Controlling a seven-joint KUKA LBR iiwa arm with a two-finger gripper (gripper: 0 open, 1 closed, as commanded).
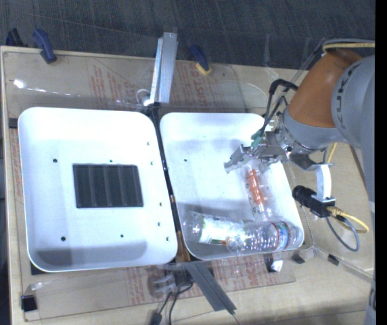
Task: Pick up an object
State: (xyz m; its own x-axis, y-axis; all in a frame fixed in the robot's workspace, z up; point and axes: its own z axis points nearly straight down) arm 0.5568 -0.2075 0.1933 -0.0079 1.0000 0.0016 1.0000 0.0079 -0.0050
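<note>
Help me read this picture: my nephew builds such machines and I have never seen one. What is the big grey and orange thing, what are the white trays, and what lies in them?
The camera hangs above a bench and looks down at a slant. The grey and orange thing is a robot arm reaching in from the right. At its tip sits a pincer, the part meant for picking things up. It is low over the right bin; I cannot tell whether it grips anything. In that bin lie a clear plastic bottle along the near wall and a small clear tube with orange inside, just below the pincer. The left bin holds a dark ribbed rectangle in its middle.
</note>
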